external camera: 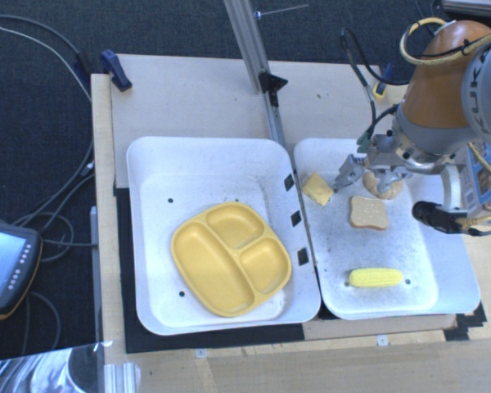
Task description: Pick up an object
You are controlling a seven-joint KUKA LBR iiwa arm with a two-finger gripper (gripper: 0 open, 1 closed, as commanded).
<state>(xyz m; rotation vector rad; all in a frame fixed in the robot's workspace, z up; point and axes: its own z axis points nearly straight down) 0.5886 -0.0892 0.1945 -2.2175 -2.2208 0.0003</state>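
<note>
The right bin (442, 289) holds a yellow cheese wedge (317, 189) at its left wall, a slice of toast (368, 213) in the middle, a yellow corn cob (376, 278) near the front, and a pale round piece (389, 189) at the back. My gripper (362, 177) hangs low over the back of this bin, between the cheese wedge and the round piece, just behind the toast. Its fingers stand open with nothing between them; the left finger (345, 173) points toward the cheese. The arm's body partly covers the round piece.
The left bin (147, 219) holds a yellow divided plate (231, 256). A metal post (250, 31) rises behind the wall between the bins. Cables and a black part (438, 216) hang by the right bin's right side. A blue clamp (115, 69) sits at the bench's back left.
</note>
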